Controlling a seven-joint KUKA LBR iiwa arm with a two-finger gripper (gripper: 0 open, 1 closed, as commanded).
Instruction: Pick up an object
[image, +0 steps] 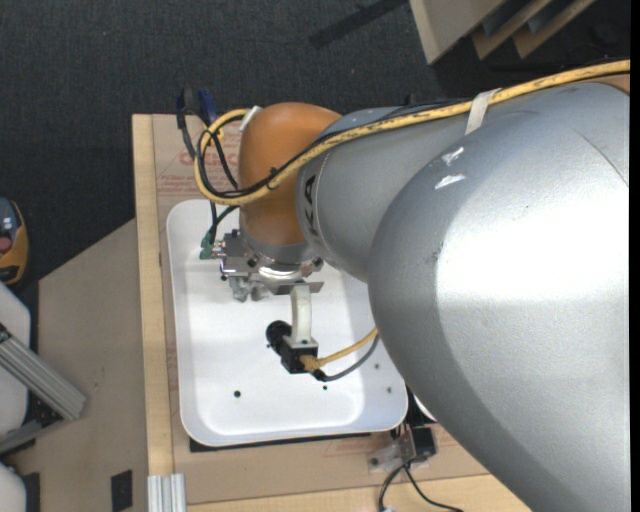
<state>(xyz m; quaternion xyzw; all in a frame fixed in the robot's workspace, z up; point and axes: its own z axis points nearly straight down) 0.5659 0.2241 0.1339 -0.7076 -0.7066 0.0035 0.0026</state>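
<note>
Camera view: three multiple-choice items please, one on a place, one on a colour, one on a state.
1. The gripper is:
A) over the dark floor
B) above the white bin
C) above the bare bench left of the bin

2. The band above the wrist is:
A) blue
B) green
C) orange

3. The white bin:
A) lies flat, open side up
B) is flipped upside down
C) stands on its edge

Key:
1 B: the gripper hangs over the bin's white floor.
2 C: the band is plainly orange against the grey arm.
3 A: the bin's rim and inner floor both face the camera.
</note>
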